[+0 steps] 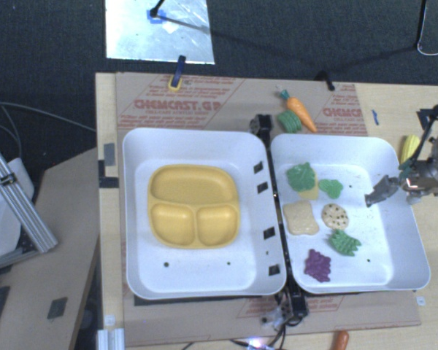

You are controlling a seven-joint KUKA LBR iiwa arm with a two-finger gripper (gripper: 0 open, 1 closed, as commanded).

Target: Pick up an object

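Toys are lying in the right bin (405, 217), and your claw (376, 194) is hovering beside them; you cannot tell its spread. The cookie (335, 214) is looking light, stiff and flat, so try pinching across its edges.

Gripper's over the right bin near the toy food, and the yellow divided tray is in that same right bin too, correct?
Not quite. The camera view shows the yellow divided tray in the left bin, not the right. The gripper is over the right bin, near the toy food.
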